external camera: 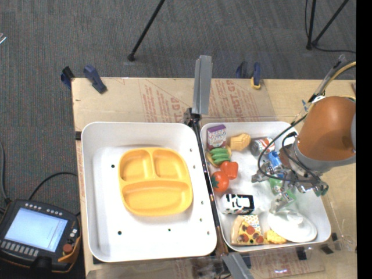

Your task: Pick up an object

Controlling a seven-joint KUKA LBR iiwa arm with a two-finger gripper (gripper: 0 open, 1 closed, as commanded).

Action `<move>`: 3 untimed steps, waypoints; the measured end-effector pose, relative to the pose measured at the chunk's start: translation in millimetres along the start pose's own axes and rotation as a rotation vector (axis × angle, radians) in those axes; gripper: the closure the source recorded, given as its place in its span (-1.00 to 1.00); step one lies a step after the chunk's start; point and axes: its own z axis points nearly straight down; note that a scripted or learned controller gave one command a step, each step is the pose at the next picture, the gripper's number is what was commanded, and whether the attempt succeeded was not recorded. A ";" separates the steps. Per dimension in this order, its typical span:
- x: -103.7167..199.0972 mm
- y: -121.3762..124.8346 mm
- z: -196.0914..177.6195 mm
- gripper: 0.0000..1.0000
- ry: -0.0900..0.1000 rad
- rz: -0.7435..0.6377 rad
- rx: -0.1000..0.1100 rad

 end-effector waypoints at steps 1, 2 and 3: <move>-56.2 13.2 -0.3 -1.00 -0.004 0.031 -0.003; -115.6 68.1 0.0 -1.00 0.000 0.126 -0.002; -51.3 -3.7 -0.5 -1.00 -0.002 0.017 0.000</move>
